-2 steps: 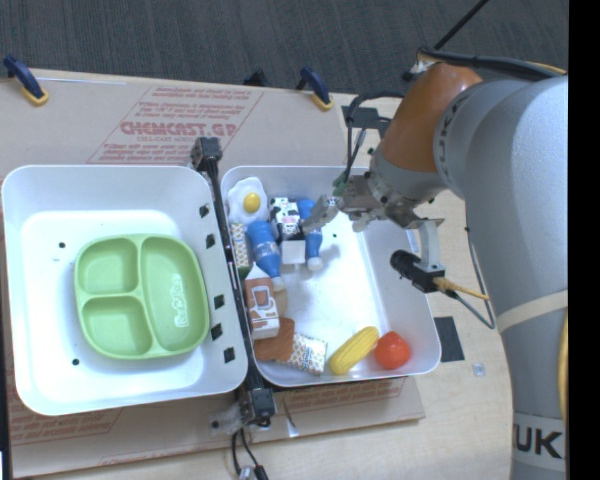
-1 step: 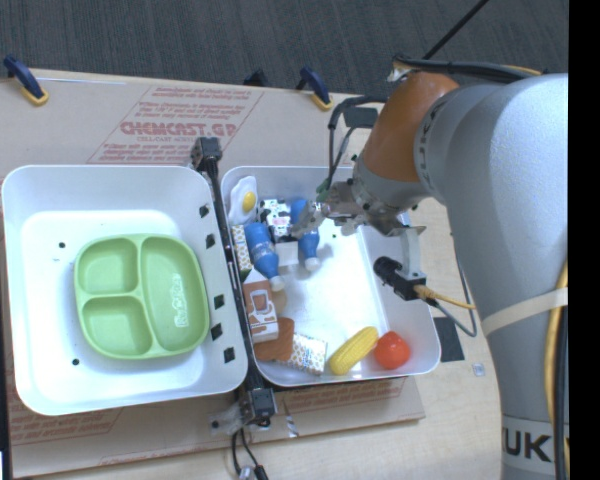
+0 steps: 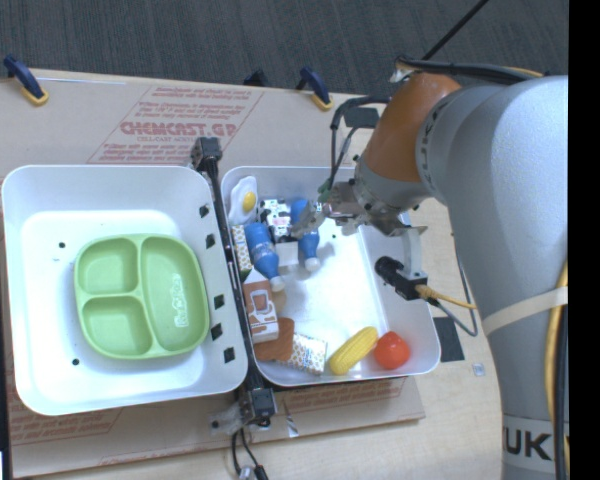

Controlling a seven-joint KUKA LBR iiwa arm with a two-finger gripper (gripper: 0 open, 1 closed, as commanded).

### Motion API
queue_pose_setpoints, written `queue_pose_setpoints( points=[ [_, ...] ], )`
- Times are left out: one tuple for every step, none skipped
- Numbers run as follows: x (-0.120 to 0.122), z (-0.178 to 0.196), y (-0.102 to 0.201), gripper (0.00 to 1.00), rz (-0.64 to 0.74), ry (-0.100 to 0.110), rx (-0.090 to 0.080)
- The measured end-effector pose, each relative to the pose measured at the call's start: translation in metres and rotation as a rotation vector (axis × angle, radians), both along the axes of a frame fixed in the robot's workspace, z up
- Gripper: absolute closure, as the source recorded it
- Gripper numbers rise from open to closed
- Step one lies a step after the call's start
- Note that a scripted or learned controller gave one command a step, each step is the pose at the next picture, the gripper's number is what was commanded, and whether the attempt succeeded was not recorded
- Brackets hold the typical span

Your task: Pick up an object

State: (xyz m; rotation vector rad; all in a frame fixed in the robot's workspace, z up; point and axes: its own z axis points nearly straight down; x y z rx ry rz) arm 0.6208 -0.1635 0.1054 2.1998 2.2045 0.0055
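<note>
The right bin [image 3: 412,320] holds several small objects. A blue bottle [image 3: 263,256] lies near its left wall, and a smaller blue item [image 3: 309,251] sits just right of it. A white and yellow item [image 3: 243,204] rests in the far left corner. Along the near side lie a brown carton [image 3: 260,308], a patterned packet [image 3: 308,353], a yellow corn cob [image 3: 352,348] and a red tomato [image 3: 391,350]. My gripper [image 3: 306,230] is low in the far half of this bin, right over the small blue item and partly hiding it.
The left bin [image 3: 30,208] holds a green divided plate [image 3: 140,295]. A black clamp strip [image 3: 220,258] runs between the bins. The grey arm and orange band [image 3: 405,128] cover the right bin's far right corner. Cardboard [image 3: 130,118] lies under both bins.
</note>
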Motion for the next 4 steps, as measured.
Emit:
queue_pose_setpoints(
  points=[
    [0.003,-0.0004,0.002,0.0,0.001,0.004,-0.001],
    [0.0048,-0.0009,-0.0023,0.0,0.003,0.005,0.004],
    [0.005,-0.0007,0.0006,0.0,0.002,0.006,0.001],
    [0.0039,-0.0008,-0.0011,0.0,0.001,0.004,0.003]
  ],
)
